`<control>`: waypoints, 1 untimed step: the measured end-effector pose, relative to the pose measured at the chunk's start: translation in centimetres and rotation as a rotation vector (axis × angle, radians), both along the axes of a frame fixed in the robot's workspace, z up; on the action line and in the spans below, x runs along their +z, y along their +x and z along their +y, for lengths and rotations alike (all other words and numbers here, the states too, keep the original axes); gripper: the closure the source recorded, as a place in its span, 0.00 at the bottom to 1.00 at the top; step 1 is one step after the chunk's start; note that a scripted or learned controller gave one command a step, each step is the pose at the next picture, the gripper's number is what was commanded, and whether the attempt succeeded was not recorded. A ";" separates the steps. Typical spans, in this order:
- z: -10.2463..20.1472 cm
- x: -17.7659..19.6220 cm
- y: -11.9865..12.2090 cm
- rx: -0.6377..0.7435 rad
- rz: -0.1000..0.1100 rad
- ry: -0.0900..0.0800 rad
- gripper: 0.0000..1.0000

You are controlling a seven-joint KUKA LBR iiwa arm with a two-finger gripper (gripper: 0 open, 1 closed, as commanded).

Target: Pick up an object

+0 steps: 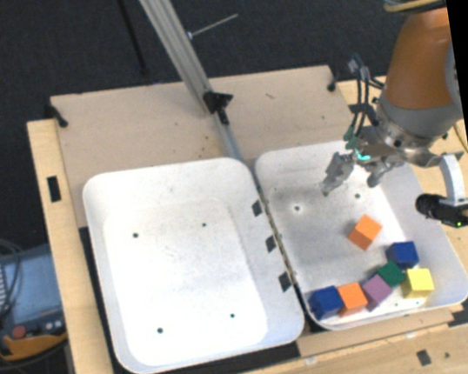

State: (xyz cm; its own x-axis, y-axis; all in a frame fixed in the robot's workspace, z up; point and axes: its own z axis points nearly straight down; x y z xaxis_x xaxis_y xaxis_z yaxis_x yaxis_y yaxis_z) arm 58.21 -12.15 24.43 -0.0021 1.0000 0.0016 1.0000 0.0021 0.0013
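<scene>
While the orange cube [365, 231] sits loose mid right bin [313, 240], my tool [357, 173] hangs above and behind it, fingers spread wide, gripping nothing, other cubes [374, 290] lined along the near wall, left bin [184, 260] beside it on the worktop [154, 124].

Gripper [353, 173] fingers spread and empty above right bin [303, 175] far part, lone orange cube [365, 231] nearer the bin's middle, blue [325, 301], orange [353, 296], purple [376, 289], green [392, 274], yellow [420, 281], blue [401, 254] cubes along its near edge, left bin [172, 183] touching beside it
</scene>
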 end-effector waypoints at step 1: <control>-0.1 -4.3 0.4 -0.006 0.005 -0.004 0.00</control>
